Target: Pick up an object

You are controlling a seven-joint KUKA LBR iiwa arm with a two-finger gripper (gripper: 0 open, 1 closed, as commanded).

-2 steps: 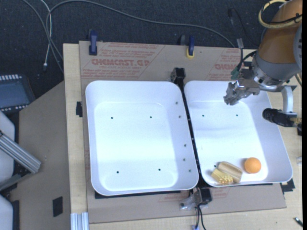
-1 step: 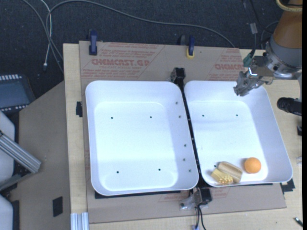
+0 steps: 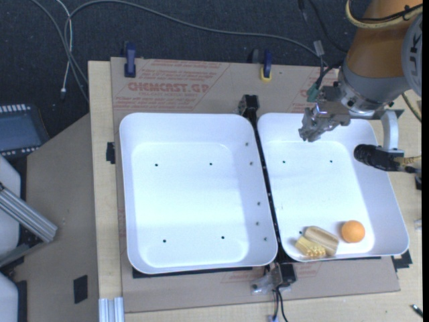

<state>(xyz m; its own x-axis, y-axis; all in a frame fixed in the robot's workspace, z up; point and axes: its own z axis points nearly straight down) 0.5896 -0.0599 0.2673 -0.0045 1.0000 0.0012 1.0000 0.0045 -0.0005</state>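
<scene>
Dark carpet with loose cables surrounds my table (image 3: 221, 284), whose top is a pale board printed with faded red lettering and clipped at the far edge by two blue clamps. Two shallow white bins sit side by side on it, their inner rims meeting along a dark seam. My left bin (image 3: 194, 193) shows just its white floor with a few small dark dots. My right bin (image 3: 332, 180) holds two things, both down at its near edge: an orange ball (image 3: 352, 231) toward the near right corner, and just beside it on the left a tan, corn-like toy (image 3: 316, 241) with a yellow knobbly end, lying on its side and tilted. My arm reaches in from the right, its orange band high at the upper right corner, and my pincer (image 3: 313, 131) hangs over the far left part of the right bin, well apart from both objects. Whether its fingers are spread or closed I cannot tell from this angle; nothing is visible between them.
</scene>
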